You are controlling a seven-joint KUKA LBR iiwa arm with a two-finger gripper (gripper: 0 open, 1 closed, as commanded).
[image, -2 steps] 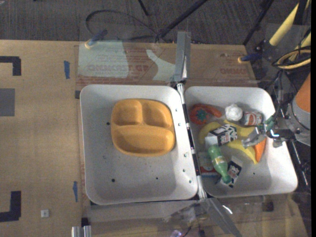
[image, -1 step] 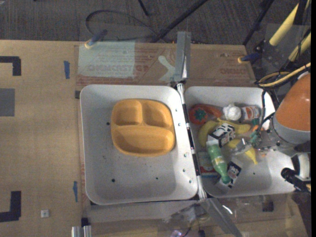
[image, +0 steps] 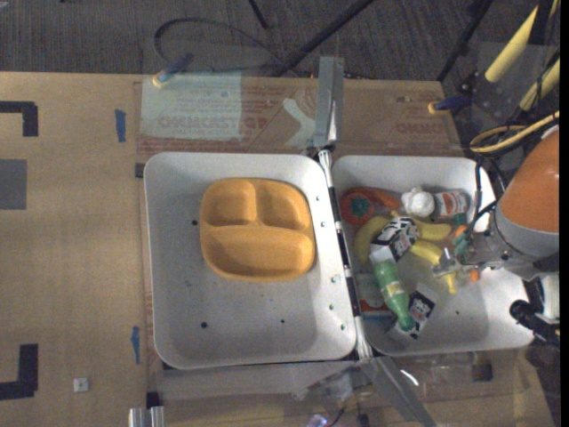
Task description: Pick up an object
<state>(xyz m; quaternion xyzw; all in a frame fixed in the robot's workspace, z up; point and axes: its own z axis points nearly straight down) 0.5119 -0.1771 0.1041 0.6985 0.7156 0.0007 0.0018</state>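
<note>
An orange divided plate [image: 258, 228] is lying in the left bin [image: 173, 327]. In the right bin [image: 484, 323], a green bottle [image: 391, 290], a banana [image: 372, 232] and a white bottle [image: 436, 204] are crowding its left half. My jaws [image: 460, 261] are hovering just right of that heap; I cannot tell how far they are parted.

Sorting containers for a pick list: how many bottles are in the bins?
2. A green bottle lies in the right bin's near part; a white-capped bottle with a red label lies along its far side. The clutter may hide others.
</note>
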